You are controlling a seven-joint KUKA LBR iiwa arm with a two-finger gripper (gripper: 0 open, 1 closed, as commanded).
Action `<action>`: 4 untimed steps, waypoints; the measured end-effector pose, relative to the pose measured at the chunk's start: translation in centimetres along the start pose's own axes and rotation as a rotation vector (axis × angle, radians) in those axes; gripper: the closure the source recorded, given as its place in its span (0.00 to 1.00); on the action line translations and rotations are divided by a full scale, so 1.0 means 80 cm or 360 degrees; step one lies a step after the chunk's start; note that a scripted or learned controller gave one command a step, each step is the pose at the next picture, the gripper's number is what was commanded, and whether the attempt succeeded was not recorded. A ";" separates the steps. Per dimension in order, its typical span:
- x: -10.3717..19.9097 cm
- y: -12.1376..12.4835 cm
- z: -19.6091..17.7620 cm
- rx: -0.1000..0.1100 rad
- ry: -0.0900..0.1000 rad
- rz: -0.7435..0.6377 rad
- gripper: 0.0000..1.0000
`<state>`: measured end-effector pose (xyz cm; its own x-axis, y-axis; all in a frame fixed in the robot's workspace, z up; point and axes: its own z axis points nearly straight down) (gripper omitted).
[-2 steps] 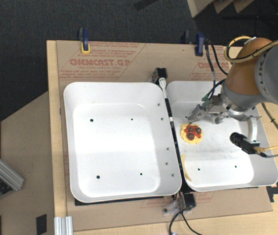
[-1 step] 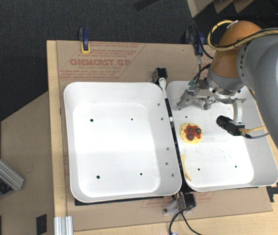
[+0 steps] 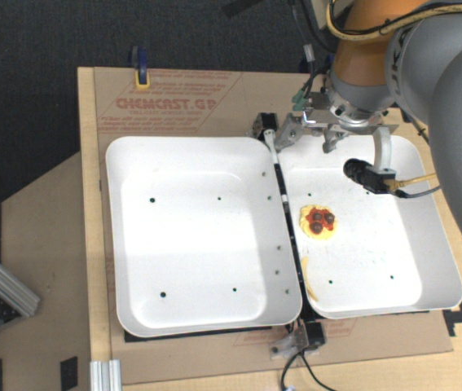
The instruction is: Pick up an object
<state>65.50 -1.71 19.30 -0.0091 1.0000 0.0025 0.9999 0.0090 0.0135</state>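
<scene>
The gripper (image 3: 325, 131), fingers spread wide and holding nothing, hangs over the far edge of the right bin (image 3: 426, 275), well apart from the small yellow object with red spots (image 3: 318, 221) lying near that bin's left wall.

Red printed lettering reading "CHEMCAST G P" runs across the brown board (image 3: 183, 96) under the bins, in the upper middle of the frame. Smaller red lines of print sit above and below it, too fine to read.
</scene>
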 end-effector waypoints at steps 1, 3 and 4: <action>-0.007 -0.003 -0.004 0.0014 -0.0006 0.0011 1.00; 0.202 -0.017 -0.095 0.0031 0.0002 -0.0004 1.00; 0.308 -0.027 -0.191 0.0006 0.0007 -0.0003 1.00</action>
<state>62.93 22.87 34.60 -0.0110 0.9999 0.0071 0.9999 0.0110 0.0096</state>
